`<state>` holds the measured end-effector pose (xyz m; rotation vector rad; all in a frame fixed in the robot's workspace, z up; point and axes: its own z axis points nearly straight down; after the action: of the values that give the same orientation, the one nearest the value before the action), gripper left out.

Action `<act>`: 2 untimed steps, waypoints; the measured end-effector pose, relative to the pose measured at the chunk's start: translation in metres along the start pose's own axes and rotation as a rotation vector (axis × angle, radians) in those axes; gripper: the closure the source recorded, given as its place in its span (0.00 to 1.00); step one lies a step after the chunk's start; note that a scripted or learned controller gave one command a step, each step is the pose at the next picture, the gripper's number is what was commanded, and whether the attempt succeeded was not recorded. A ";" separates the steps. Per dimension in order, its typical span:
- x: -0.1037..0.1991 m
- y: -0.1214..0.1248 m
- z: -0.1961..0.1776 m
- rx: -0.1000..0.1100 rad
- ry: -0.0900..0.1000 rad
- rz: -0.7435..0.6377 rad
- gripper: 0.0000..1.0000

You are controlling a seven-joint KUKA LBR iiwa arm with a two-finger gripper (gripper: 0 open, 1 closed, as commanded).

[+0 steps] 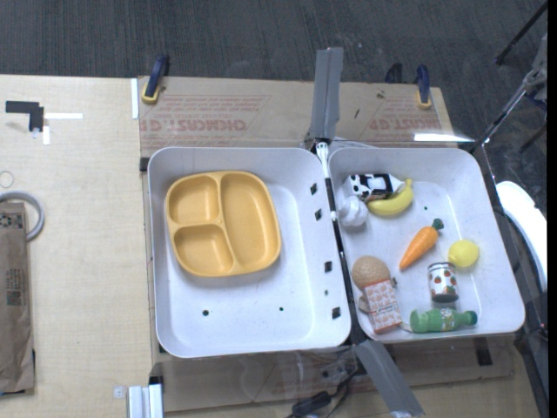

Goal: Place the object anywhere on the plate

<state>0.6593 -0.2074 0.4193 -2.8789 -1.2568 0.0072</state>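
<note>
A yellow plate point(224, 223) with three compartments lies in the left bin point(252, 320), toward its upper left, with nothing on it. The right bin point(487, 225) holds the loose objects: a banana point(392, 202), a black-and-white toy point(370, 184), a pale grey lump point(352, 212), a carrot point(419, 244), a lemon point(464, 252), a small printed can point(443, 282), a green bottle point(443, 320) lying on its side, a brown round bun point(371, 271) and a red-and-white packet point(381, 307).
A grey divider bar point(326, 94) runs between the bins at the back. Cardboard point(235, 111) held by two blue clamps lies behind them. A brown paper bag point(13, 294) sits at the bench's left edge. A white rounded part point(520, 207) sits by the right bin's rim.
</note>
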 end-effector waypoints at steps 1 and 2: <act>-0.023 -0.011 0.034 0.002 -0.001 -0.110 1.00; 0.003 -0.003 -0.017 0.001 0.000 0.151 1.00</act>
<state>0.6594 -0.2036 0.4367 -2.9651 -1.0363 0.0081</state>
